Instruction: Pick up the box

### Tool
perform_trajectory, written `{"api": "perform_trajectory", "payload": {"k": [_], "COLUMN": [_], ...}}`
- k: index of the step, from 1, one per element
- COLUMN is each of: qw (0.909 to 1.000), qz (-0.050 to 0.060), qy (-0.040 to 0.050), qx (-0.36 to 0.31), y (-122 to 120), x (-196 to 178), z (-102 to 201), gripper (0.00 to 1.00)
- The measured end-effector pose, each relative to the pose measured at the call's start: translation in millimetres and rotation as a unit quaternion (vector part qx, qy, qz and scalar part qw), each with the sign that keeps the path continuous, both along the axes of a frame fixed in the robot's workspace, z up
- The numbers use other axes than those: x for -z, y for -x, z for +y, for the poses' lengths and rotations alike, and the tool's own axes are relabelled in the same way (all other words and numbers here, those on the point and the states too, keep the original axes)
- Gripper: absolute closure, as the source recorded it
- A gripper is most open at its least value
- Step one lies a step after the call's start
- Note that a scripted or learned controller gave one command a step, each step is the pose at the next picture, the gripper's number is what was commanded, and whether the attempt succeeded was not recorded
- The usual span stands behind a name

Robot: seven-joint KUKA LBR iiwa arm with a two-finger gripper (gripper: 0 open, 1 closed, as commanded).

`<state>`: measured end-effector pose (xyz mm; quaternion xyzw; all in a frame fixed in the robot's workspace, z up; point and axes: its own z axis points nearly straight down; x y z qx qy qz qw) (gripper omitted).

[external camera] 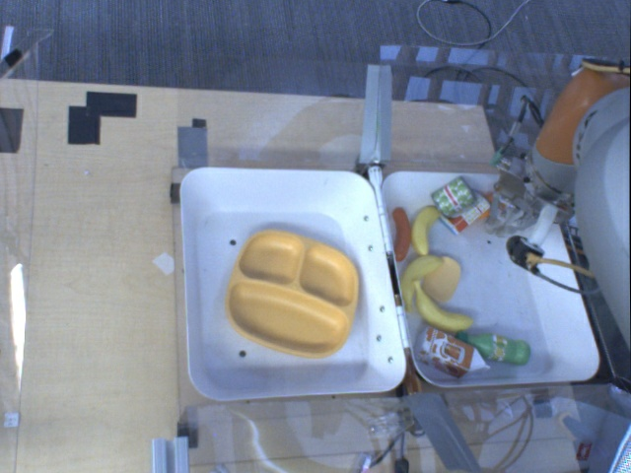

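The box [460, 204] lies just left of the claw [515, 208]; its grip state cannot be told.

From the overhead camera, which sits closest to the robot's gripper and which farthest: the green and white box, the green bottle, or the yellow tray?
1. The green and white box, just left of the gripper, at the far end of the right bin.
2. The green bottle, at that bin's near edge.
3. The yellow tray, across in the left bin.
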<state>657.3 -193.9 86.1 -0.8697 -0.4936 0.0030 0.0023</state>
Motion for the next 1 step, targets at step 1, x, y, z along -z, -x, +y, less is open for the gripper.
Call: {"api": "perform_trajectory", "payload": {"k": [1], "qw": [1.0], "qz": [-0.003], "qy": [0.002], "qx": [-0.005], "y": [-2.3], "x": [-12.4], "z": [1.3], "gripper": [1.0]}}
